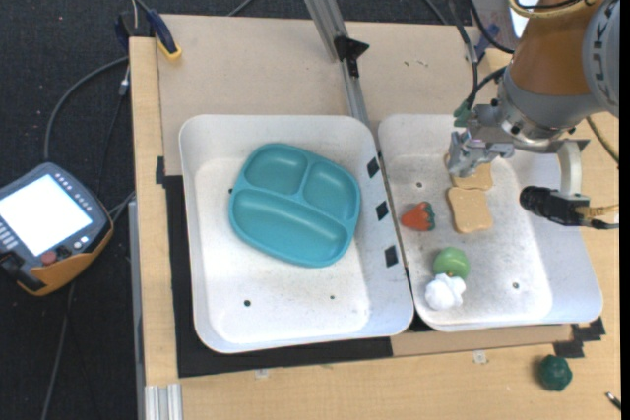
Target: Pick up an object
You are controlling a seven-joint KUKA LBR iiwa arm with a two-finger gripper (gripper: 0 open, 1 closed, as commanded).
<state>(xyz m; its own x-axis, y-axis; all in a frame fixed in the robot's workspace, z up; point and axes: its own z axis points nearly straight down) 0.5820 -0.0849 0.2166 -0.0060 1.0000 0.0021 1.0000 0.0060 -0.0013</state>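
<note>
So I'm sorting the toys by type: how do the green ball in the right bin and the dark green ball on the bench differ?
The green ball in the right bin is a light, bright green; the dark green ball is a deep, dull green. The first lies inside the bin, touching a white toy; the second sits alone on the bare bench, outside the bin's front corner. Both are small and roundish.

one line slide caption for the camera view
Gripper over tan pieces in right bin; teal tray in left bin.
</note>
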